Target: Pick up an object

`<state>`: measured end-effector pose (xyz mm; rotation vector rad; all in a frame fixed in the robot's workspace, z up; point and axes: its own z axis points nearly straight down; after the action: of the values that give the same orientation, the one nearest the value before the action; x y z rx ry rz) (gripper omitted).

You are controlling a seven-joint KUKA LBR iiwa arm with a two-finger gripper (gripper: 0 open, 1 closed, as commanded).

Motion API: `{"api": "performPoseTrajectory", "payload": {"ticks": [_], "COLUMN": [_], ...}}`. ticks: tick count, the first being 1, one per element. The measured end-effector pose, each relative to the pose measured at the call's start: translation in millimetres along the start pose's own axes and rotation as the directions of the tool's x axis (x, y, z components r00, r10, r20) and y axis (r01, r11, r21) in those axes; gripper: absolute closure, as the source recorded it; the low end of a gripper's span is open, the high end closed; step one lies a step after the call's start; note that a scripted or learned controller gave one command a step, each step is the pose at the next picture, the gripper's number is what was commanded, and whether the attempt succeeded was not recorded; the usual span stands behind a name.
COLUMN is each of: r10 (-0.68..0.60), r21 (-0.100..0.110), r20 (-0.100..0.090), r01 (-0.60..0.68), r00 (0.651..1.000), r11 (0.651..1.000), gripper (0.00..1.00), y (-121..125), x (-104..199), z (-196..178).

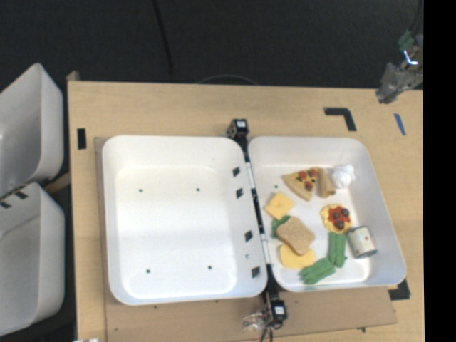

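Toy food all sits in the right bin (370, 162), lower right of the frame. Left bin (171, 219) holds nothing to pick.

Candidates, judged by look:
- bread slice (295, 234), centre of the cluster: looks like light foam or plastic, stiff enough, flat. It lies partly over a yellow round piece (296, 258), so one edge is raised; pinch across the short width there
- small can (362, 241), on its side near the bin's right wall: rigid, probably smooth and apt to roll. Grip across the barrel, not the ends
- pizza slice (302, 182), upper part of the cluster: flat, thin, hard to get fingers under
- yellow cheese square (279, 205): same problem, very flat
- green pea pods (326, 262), bottom of the cluster: slender, likely soft, may slip
- white crumpled item (343, 175) and a red-and-yellow piece (336, 216): too small to name

Nothing looks fragile or heavy.

Gripper (399, 83) at the upper right edge of the frame, well apart from the bin, above the bench (178, 109). Too small and dark to say how the fingers stand; cannot tell if it carries anything.

Surface: bin floor smooth white, likely slick, so flat pieces may slide. Pieces crowd one another; the can has the most free room
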<state>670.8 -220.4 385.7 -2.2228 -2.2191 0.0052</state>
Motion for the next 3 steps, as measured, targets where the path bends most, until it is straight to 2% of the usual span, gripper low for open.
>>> {"api": "performPoseTrajectory", "payload": {"ticks": [1,2,3], "r10": [-0.006,-0.007,-0.007], "r21": [0.002,-0.022,0.012], "r20": [-0.002,0.005,-0.004], "r01": [0.006,0.007,0.007], "r00": [1.0,1.0,1.0], "r11": [1.0,1.0,1.0], "gripper": [1.0,1.0,1.0], "y": [-6,-2,17], "x": [42,34,41], "z": [76,-75,129]}}
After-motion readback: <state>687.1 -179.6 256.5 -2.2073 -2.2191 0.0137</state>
